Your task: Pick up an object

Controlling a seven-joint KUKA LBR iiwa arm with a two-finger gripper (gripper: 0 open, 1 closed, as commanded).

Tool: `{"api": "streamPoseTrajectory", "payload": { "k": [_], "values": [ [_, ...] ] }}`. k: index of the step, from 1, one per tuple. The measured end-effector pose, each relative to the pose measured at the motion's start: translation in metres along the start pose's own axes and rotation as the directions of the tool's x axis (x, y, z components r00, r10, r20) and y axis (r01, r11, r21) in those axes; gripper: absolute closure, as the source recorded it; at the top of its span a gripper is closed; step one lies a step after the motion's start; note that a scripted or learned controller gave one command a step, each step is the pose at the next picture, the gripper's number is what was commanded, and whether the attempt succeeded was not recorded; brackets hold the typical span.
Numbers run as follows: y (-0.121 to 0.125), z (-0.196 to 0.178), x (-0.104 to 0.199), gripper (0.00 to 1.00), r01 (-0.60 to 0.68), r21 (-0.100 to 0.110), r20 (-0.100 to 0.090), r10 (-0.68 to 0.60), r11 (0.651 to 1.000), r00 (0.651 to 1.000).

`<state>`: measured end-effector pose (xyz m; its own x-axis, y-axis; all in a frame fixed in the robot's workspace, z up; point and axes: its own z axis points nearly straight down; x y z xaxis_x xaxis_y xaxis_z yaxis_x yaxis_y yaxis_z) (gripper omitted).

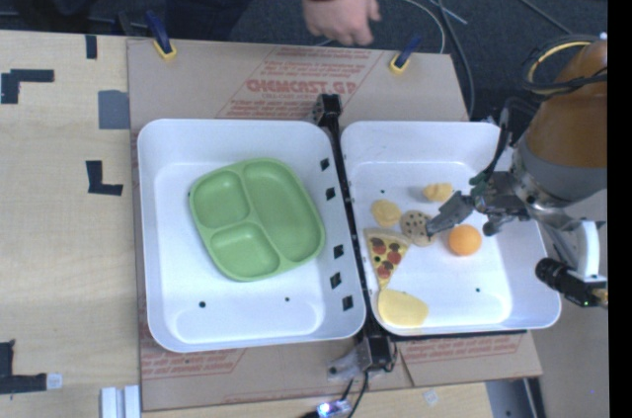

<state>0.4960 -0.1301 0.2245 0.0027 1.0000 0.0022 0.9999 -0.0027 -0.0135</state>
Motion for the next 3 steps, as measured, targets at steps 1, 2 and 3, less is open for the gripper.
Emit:
{"api": "streamPoseTrajectory", "payload": {
  "k": [1, 2, 3],
  "values": [
    [0.003, -0.006, 0.000, 0.00, 0.004, -0.012, 0.002, -0.004, 1.000, 1.000],
    [0.004, 0.040, -0.006, 0.00, 0.002, -0.008, 0.002, -0.002, 1.000, 1.000],
    [0.001, 0.105, -0.007, 0.00, 0.003, -0.006, 0.001, -0.003, 1.000, 1.000]
  ]
}}
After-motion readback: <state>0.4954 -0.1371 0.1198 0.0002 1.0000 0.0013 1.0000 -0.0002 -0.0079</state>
